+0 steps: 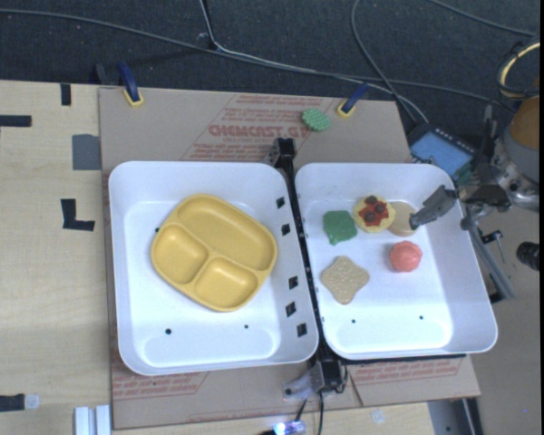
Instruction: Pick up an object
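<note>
Objects for picking all lie in the right bin [435,329]: a green piece [340,227], a small pizza [374,212], a tan disc [403,219] touching it, a red ball [405,256] and a tan cookie [344,279]. None is lifted. The pincer [432,208] hovers just beside the disc; whether it is spread, I cannot tell. Grasping and lifting remain, I judge.

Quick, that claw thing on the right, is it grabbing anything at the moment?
Gripper: cannot be told. It sits at the right bin's upper right, next to a small pale piece; nothing visibly held.
</note>
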`<state>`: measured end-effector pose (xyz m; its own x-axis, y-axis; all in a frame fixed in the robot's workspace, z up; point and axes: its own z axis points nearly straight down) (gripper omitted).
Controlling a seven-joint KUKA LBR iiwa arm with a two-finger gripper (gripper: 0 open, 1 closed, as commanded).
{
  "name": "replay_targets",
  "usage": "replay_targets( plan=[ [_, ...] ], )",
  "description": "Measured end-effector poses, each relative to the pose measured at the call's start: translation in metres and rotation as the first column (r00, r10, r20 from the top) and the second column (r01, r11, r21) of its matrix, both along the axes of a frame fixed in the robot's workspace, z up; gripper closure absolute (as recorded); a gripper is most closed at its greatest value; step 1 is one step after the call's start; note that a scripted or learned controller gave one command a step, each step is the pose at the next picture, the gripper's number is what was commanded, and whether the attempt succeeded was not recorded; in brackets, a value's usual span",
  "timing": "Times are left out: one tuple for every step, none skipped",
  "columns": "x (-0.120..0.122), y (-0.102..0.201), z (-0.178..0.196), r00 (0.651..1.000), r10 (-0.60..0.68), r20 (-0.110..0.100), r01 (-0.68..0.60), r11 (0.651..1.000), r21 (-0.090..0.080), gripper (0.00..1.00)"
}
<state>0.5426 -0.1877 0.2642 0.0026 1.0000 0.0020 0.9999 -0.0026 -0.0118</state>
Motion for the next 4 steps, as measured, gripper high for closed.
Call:
replay_targets(
  plan=[
    [0.002, 0.000, 0.006, 1.000, 0.003, 0.011, -0.003, 1.000, -0.002, 0.00],
    [0.002, 0.004, -0.058, 1.000, 0.004, 0.004, -0.004, 1.000, -0.001, 0.00],
    [0.003, 0.002, -0.122, 1.000, 0.004, 0.004, -0.004, 1.000, -0.001, 0.00],
    [0.003, 0.003, -0.175, 1.000, 0.003, 0.008, -0.003, 1.000, -0.002, 0.00]
  ],
)
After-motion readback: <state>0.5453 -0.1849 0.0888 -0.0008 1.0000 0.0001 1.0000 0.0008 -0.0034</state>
